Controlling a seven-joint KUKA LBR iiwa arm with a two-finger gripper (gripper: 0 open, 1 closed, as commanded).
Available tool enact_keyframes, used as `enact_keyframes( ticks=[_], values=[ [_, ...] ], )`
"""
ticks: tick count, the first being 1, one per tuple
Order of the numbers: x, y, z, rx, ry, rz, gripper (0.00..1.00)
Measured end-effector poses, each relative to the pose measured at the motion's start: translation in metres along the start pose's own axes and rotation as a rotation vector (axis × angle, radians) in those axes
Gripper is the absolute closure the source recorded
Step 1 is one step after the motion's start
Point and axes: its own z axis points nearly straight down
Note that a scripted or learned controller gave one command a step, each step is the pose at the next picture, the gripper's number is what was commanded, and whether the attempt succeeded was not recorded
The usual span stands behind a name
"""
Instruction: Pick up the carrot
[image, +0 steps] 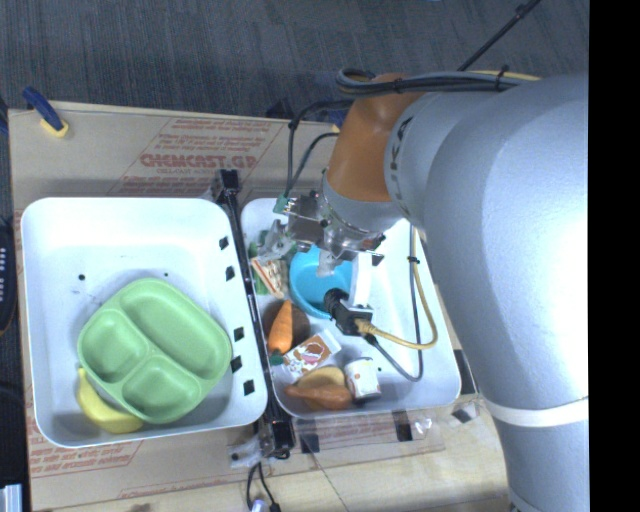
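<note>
The carrot is a short orange piece lying against the left wall of the right bin, roughly halfway down it. My gripper hangs below the orange-banded wrist at the far end of that bin, over a blue bowl-like object. It sits above and to the right of the carrot, a short way off, and the carrot lies free. The wrist and its cables hide much of the gripper.
Around the carrot lie a small printed carton, a brown bread-like item, a white cup and a printed packet. The left bin holds a green divided plate over a yellow object.
</note>
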Motion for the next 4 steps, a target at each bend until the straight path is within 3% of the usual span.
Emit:
enact_keyframes(
  ticks=[1,2,3,4],
  values=[
    [-0.011,-0.071,0.001,0.003,-0.001,-0.03,0.0],
    [-0.027,-0.089,0.002,0.007,0.001,0.1,0.0],
    [-0.028,-0.089,0.002,0.006,0.001,0.101,0.0],
    [-0.083,-0.081,0.076,0.007,0.004,0.432,0.0]
  ],
)
